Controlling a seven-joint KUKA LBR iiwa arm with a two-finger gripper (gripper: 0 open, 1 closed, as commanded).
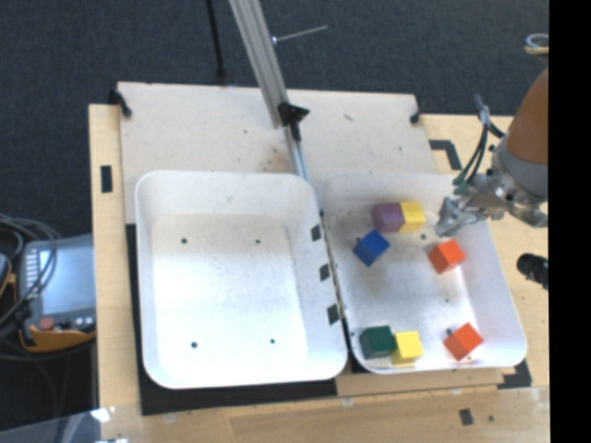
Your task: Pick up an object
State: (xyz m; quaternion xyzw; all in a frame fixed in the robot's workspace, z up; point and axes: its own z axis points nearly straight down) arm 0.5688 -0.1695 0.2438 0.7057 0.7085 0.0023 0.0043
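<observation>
Gripper low over the right bin, just beside the yellow block, above an orange block, jaws' state unclear, purple block touching the yellow one

You have 1 camera, fixed high above the bench and looking down at a slant, so the far edge sits at the top of the view and the near edge at the bottom. It stands far enough back to take in both white bins whole, the left bin and the right bin, with dark floor around the bench. A slanted metal rail runs in from the top. The arm enters from your right, cut off at that edge.
</observation>
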